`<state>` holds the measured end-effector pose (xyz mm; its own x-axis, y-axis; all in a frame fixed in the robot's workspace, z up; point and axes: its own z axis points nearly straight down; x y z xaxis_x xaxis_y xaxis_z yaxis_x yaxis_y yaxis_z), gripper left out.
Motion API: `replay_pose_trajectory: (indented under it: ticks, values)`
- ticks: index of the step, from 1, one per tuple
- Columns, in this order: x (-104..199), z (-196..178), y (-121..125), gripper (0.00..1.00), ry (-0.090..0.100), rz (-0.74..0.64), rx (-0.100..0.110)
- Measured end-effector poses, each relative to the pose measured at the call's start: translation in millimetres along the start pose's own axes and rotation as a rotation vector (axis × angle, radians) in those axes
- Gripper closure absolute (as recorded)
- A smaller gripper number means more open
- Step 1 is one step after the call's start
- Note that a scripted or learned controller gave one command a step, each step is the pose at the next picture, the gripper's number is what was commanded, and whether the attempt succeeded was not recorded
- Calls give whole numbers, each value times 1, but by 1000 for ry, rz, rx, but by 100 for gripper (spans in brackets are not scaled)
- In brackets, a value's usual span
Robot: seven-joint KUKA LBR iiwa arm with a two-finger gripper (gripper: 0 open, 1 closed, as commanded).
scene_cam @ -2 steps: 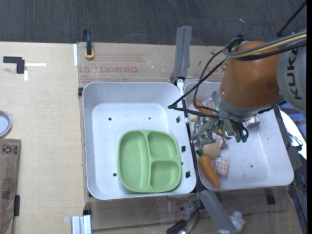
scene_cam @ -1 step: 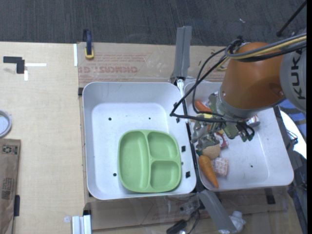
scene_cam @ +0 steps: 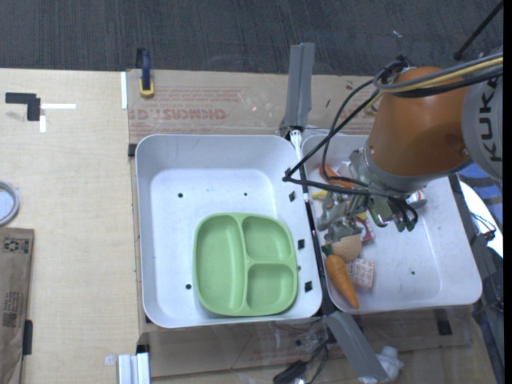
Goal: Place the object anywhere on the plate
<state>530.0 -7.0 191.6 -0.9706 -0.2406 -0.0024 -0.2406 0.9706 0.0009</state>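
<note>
A green plate [scene_cam: 244, 264] with three compartments lies in the left bin [scene_cam: 160, 214], toward its front right. In the right bin [scene_cam: 432, 254] a heap of small items sits near the left wall: an orange carrot [scene_cam: 342, 280], a tan piece [scene_cam: 347, 247], a pale wrapped block [scene_cam: 362, 273] and an orange-and-white thing [scene_cam: 340, 184] farther back. My gripper [scene_cam: 352, 217] hangs over that heap under the orange wrist, with its metal parts down among the items. The wrist and cables hide much of it.
A grey divider post [scene_cam: 300, 86] stands behind the gap between the bins. Black cables [scene_cam: 336, 186] run across the right bin's left wall. A clamp [scene_cam: 144, 82] sits at the back left, tape [scene_cam: 6, 205] and a brown card at the far left.
</note>
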Motion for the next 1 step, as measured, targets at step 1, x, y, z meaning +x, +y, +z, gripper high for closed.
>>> replay_pose_trajectory:
  ticks: [1]
  values:
    - [56, 0, -50, 100, 1, 258, 1]
